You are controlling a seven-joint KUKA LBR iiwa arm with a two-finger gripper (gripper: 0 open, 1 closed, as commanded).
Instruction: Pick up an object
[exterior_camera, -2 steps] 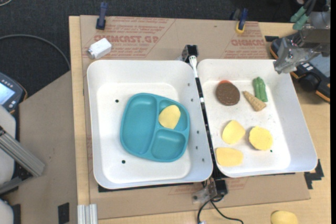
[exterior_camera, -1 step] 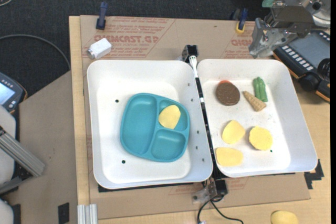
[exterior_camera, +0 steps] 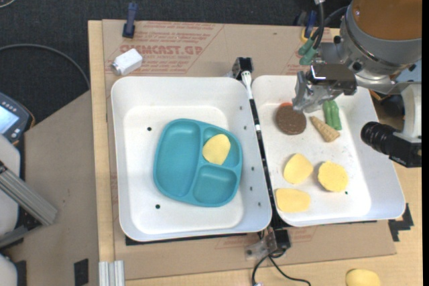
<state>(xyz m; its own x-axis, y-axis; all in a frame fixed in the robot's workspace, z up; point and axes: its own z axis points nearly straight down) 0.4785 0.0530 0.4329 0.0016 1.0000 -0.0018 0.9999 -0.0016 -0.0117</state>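
Spanning most of the view, a flat brown cardboard bench (exterior_camera: 201, 43) with red print, laid over dark carpet. On it, side by side and touching along a black clip strip, two shallow glossy white plastic bins with rounded corners: left bin (exterior_camera: 134, 144), right bin (exterior_camera: 375, 204). Reaching in from upper right, the arm (exterior_camera: 392, 3), a fat smooth cylinder with an orange band above a grey metal wrist, cables trailing behind. In the left bin, a teal plate (exterior_camera: 177, 161), matte plastic, rounded, split into three compartments; in its upper right compartment a pale yellow chip (exterior_camera: 216, 149), oval and smooth. Low over the back of the right bin, the gripper (exterior_camera: 310, 98), grey metal, tips just above and right of a brown cookie (exterior_camera: 291, 120), a flat rough disc; cannot tell whether fingers are spread or closed, nothing visibly pinched between them. Peeking from behind the cookie's upper edge, a small orange bit (exterior_camera: 286, 104), shape unclear. Just right of the gripper, a green stick (exterior_camera: 332, 114), short and blocky, and touching its lower end a tan cone (exterior_camera: 324, 129) with a ridged surface, lying tilted. Toward the front of the right bin, three more yellow chips, thin and rounded: one at centre (exterior_camera: 297, 168), one to its right (exterior_camera: 332, 177), one nearest the front wall (exterior_camera: 293, 199). Near the bench's back left, a small white block (exterior_camera: 127, 62) and a blue clip (exterior_camera: 130, 19).
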